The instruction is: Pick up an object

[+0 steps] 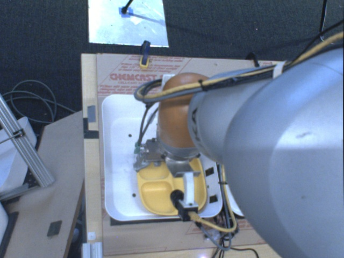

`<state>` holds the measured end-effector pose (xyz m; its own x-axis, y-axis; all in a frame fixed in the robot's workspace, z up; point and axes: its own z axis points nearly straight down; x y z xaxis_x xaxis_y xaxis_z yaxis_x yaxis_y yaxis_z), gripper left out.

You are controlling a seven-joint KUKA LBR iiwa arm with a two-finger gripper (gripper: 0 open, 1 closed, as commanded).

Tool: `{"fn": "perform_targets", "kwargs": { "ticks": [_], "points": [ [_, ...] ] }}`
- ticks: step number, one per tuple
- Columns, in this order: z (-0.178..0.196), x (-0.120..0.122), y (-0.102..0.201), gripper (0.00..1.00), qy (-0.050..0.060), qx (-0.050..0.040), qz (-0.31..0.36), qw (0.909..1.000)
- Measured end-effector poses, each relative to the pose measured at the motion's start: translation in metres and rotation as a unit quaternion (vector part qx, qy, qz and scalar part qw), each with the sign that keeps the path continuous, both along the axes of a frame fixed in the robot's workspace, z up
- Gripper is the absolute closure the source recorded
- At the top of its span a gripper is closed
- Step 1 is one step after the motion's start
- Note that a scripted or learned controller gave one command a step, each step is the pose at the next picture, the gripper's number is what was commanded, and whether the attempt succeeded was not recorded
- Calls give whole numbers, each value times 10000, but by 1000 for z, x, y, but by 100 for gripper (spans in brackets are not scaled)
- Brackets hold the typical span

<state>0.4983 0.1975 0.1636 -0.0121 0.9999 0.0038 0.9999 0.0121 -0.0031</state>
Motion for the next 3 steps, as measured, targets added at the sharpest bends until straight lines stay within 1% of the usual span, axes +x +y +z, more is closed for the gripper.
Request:
{"fn": "perform_targets", "kwargs": {
  "ticks": [1,2,3],
  "points": [
    [-2,48,-56,0,-30,-22,-73,10000],
    [91,53,-103,0,-64,-18,-76,9999],
    [210,-8,-73,0,-78,16,-11,10000]
  ]
}}
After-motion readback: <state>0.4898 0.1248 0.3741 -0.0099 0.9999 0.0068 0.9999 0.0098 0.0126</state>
